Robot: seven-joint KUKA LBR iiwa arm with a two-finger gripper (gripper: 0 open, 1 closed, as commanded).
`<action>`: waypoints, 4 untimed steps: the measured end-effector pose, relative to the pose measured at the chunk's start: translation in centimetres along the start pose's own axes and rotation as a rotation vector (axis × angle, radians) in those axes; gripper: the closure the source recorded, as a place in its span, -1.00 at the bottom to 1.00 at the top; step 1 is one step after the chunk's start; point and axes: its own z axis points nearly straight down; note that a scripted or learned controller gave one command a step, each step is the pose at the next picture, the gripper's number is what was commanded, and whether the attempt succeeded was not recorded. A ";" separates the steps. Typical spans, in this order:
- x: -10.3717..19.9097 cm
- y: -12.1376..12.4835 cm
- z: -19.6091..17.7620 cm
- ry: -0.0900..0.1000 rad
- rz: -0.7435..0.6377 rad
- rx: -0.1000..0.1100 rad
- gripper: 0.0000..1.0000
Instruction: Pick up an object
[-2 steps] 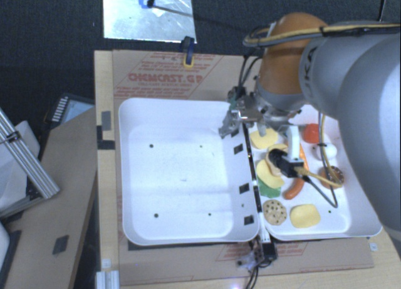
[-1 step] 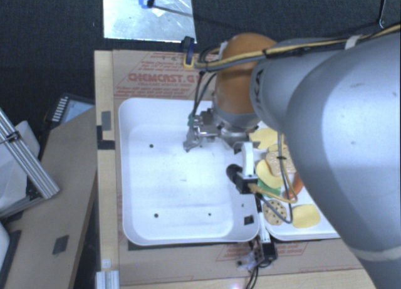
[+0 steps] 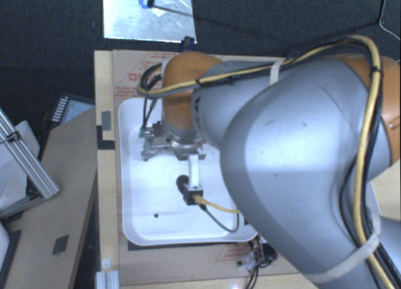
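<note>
Gripper [image 3: 171, 152] points down into white bin [image 3: 135, 184].

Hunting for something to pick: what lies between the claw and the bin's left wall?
The stretch is bare: in the camera view, white bin floor runs from the claw to the left wall.

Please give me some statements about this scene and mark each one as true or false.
1. The arm reaches over a white bin. True.
2. The band above the wrist is blue. False: it is orange.
3. A shiny silver sheet lies on the dark surface at the top of the view. True.
4. The arm enters from the view's left. False: it comes in from the right.
</note>
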 end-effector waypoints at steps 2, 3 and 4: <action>0.0 -4.8 -0.2 -0.003 0.011 0.004 1.00; -1.5 -6.5 -26.9 0.004 0.007 -0.017 1.00; 2.6 -7.1 -19.6 -0.003 0.005 0.004 1.00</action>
